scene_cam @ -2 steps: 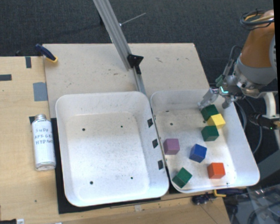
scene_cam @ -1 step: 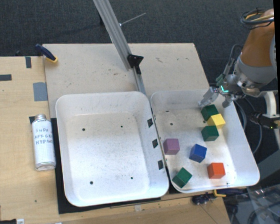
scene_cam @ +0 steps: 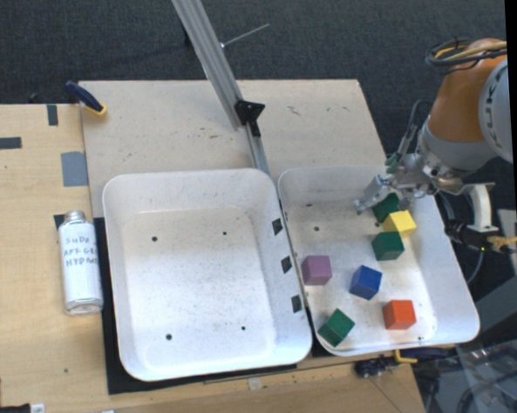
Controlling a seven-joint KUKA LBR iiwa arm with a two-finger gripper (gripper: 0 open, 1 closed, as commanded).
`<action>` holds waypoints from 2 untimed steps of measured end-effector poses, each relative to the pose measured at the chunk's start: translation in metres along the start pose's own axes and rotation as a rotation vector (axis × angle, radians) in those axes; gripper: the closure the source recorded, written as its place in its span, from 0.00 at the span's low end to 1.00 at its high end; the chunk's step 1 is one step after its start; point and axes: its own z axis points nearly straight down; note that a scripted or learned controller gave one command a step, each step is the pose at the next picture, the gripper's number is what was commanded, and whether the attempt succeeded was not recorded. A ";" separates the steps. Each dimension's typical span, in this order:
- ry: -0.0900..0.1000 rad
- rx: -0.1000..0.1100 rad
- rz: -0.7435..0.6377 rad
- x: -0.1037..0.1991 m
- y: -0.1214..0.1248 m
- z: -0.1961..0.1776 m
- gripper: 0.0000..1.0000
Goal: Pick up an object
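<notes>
The right bin [scene_cam: 440,321] holds several small blocks. A dark green block [scene_cam: 386,207] lies at the far right, with a yellow block [scene_cam: 401,221] touching it and another green block [scene_cam: 387,245] just in front. Further forward are a purple block [scene_cam: 316,268], a blue block [scene_cam: 365,281], an orange block [scene_cam: 399,313] and a green block [scene_cam: 337,326]. My gripper [scene_cam: 378,194] hangs low over the far right of this bin, right at the dark green block and partly covering it. I cannot tell whether it touches the block.
The left bin [scene_cam: 118,201] stands beside the right one, their walls meeting in the middle. A white spray can [scene_cam: 79,260] lies on the bench left of the bins. A slanted metal rail [scene_cam: 219,68] runs down from the top to the bins' shared edge.
</notes>
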 end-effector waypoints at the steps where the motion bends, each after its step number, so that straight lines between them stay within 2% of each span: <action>1: 0.000 0.001 -0.001 0.005 0.000 0.045 0.00; 2: 0.000 0.001 0.000 0.007 -0.001 0.088 0.00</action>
